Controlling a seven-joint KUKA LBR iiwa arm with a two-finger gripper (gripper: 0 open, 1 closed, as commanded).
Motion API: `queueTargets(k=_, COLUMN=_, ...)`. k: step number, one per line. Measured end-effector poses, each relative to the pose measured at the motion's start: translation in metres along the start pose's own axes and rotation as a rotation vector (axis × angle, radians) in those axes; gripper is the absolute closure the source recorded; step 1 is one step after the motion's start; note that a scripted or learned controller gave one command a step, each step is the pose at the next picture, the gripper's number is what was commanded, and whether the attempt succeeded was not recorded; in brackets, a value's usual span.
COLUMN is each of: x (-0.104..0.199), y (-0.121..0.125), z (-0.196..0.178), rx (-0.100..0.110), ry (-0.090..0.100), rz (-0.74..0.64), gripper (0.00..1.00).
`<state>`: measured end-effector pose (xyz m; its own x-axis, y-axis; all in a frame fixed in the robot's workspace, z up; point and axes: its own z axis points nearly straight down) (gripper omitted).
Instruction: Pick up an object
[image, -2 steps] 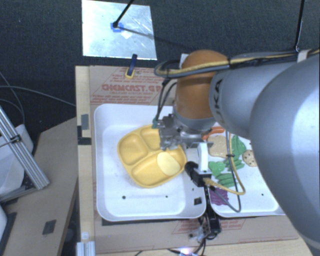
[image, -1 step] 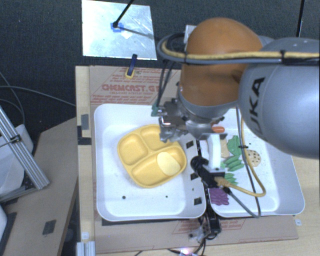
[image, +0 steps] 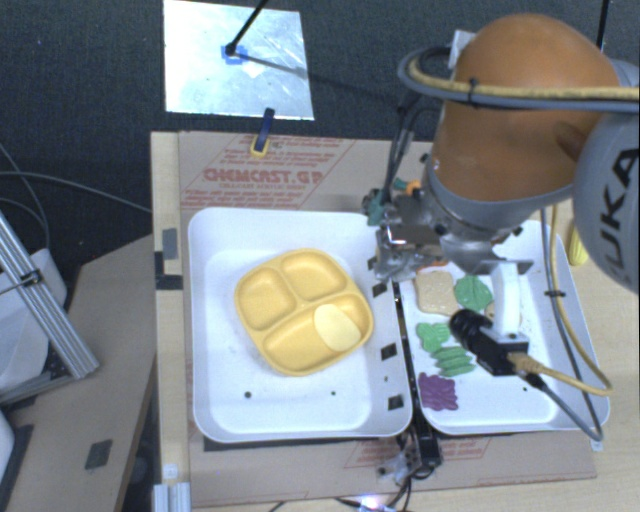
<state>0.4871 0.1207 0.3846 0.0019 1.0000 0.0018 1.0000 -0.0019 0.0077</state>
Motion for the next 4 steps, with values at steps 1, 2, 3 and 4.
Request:
queueTargets(k=1, x=0.003, y=0.001, z=-0.008, rx=0.003, ry=0.000, rz=-0.008, gripper=1.00)
queueTargets(k=2, x=0.003, y=0.001, z=-0.019, rx=0.001, ry=0.000, rz=-0.013, gripper=1.00)
queueTargets(k=3, x=0.003, y=0.002, z=-0.029, rx=-0.001, ry=0.000, rz=-0.017, gripper=1.00)
queueTargets(k=4, x=0.003, y=0.003, z=-0.040, rx=-0.004, ry=0.000, rz=-0.022, gripper=1.00)
